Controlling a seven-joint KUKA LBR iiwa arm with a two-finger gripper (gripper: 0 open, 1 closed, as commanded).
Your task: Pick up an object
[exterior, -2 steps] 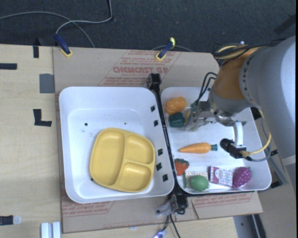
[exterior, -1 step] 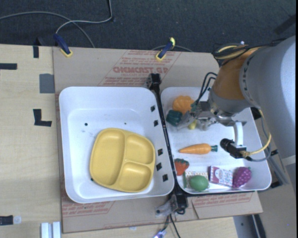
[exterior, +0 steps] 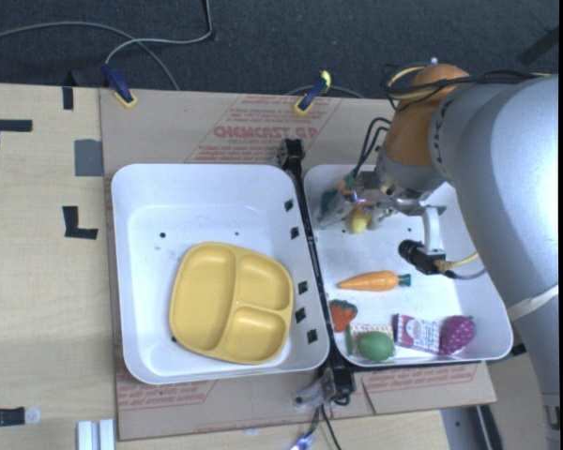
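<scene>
Seen from above the bench, the grey arm [exterior: 507, 186] with its orange band [exterior: 415, 120] reaches in from the right and hangs over the far end of the right bin [exterior: 479, 298]; its gripper [exterior: 355, 202] sits low near that bin's back left corner, and we see a small yellow object [exterior: 358, 221] right at its tip, though we cannot tell whether that piece is held; the state of the pincer is likewise something we cannot tell from this angle. Below it in the same bin we find a toy carrot [exterior: 371, 281] lying crosswise, orange with a green end; nearer the front edge lie a red-orange piece [exterior: 342, 313], a green round fruit [exterior: 375, 346], a small printed packet [exterior: 414, 334] and a purple bunch of grapes [exterior: 457, 334], close together in a row. The left bin [exterior: 141, 195] carries a yellow divided plate [exterior: 231, 302] with three compartments, set toward its front.
</scene>
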